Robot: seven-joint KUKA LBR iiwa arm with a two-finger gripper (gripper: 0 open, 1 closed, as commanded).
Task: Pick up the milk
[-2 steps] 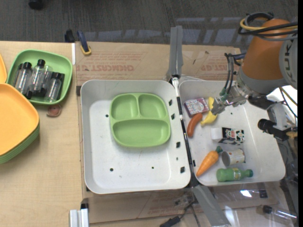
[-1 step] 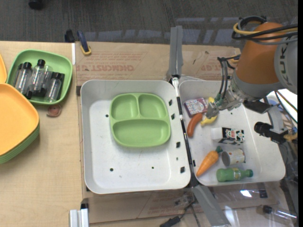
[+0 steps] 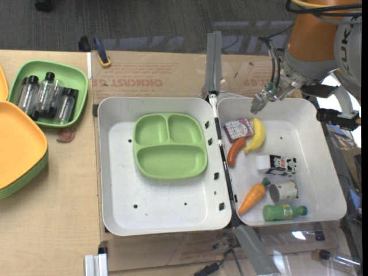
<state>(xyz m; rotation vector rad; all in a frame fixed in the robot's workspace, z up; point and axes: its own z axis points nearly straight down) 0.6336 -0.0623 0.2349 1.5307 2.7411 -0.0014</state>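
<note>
gripper: above right bin's far edge, fingers' state can't tell
milk: mid right bin, w/ nothing touching it

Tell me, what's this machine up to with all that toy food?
A robot arm reaches in from the right, its gripper above the far edge of the right bin, holding nothing. It is meant to pick up the milk, a small carton lying untouched in the middle of that bin. Around the milk lie a banana, a sausage, a carrot, a can and a green bottle. The left bin holds a green divided plate.
</note>
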